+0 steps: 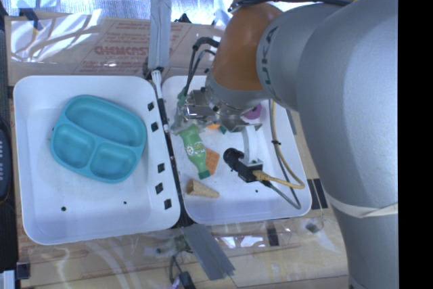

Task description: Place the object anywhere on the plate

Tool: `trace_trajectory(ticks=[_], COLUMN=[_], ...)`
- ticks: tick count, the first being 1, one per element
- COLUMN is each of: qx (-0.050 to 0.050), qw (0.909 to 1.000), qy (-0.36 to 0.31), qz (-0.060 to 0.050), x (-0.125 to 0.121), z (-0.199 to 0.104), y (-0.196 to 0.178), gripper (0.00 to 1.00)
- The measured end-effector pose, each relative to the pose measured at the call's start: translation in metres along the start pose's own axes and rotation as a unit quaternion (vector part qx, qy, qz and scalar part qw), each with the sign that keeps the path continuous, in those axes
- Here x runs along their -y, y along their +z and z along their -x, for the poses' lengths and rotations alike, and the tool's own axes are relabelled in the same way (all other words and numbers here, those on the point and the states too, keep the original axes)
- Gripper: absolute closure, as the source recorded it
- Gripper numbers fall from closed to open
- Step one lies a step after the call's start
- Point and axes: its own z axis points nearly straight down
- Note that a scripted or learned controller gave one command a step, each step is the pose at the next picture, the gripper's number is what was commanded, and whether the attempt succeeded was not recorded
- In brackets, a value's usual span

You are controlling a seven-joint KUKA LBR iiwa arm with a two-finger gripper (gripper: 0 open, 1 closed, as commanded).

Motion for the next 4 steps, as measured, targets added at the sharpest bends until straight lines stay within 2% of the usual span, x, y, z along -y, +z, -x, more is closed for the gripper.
trace_trajectory(ticks=[1,2,3,4], qx=[-0.001,0.002,-0.001,0.001], qw=[1.0000,1.0000,1.0000,1.0000], qy=[0.001,0.001,0.003,0.002], qz=[0.004,-0.004,0.007,0.002], x=[0.001,0.016,0.012,0.013], z=[-0.065,-0.120,-0.111,-0.112], y=[-0.084,0.031,-0.126,-0.121], gripper=[1.00,1.00,1.00,0.00])
